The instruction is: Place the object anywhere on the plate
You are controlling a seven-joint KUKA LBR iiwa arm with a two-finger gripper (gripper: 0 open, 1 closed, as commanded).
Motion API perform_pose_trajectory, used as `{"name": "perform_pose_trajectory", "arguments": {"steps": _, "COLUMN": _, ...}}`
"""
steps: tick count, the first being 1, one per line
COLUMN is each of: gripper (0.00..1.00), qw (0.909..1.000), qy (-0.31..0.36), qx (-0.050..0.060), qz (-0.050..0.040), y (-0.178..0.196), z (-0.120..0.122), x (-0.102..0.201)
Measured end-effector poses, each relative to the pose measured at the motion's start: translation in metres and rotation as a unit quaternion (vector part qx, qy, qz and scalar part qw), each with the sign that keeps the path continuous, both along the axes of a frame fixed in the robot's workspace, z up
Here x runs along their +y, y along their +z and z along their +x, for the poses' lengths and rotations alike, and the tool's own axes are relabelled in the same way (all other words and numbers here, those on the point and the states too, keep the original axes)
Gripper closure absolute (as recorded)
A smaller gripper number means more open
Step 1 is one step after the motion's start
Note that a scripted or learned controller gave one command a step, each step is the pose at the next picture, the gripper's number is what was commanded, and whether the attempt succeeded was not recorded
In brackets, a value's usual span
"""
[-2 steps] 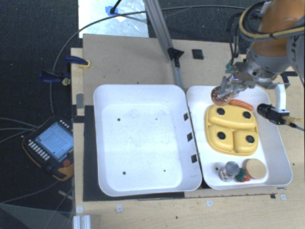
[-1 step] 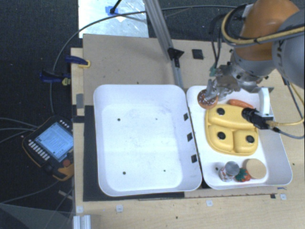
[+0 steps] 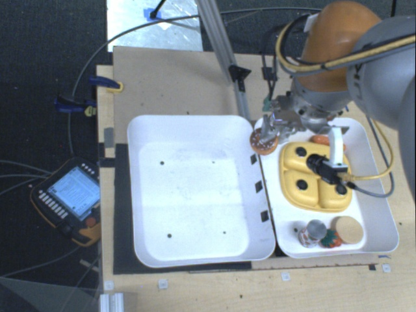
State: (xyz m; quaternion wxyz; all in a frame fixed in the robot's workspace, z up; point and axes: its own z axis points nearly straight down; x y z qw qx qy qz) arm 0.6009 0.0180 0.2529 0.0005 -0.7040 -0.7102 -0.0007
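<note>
While the gripper [image 3: 273, 129] hangs over the upper left corner of the right bin [image 3: 385, 234], a brown round piece [image 3: 263, 142] sits right at its tip, over the rim shared with the left bin [image 3: 195, 181] and just left of the yellow plate [image 3: 325, 197], not on it. Whether the jaws are clamped on the piece cannot be told. Orange bit [image 3: 319, 139] at the plate's upper edge; grey can [image 3: 316, 228], tan disc [image 3: 349, 229] and red-green item [image 3: 332, 240] below the plate.
</note>
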Motion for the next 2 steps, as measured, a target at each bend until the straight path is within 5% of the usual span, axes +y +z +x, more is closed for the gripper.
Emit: {"name": "perform_pose_trajectory", "arguments": {"steps": 2, "gripper": 1.00, "qw": 1.0000, "qy": 0.000, "qx": 0.001, "qz": 0.0003, "y": -0.035, "z": -0.040, "x": 0.100}}
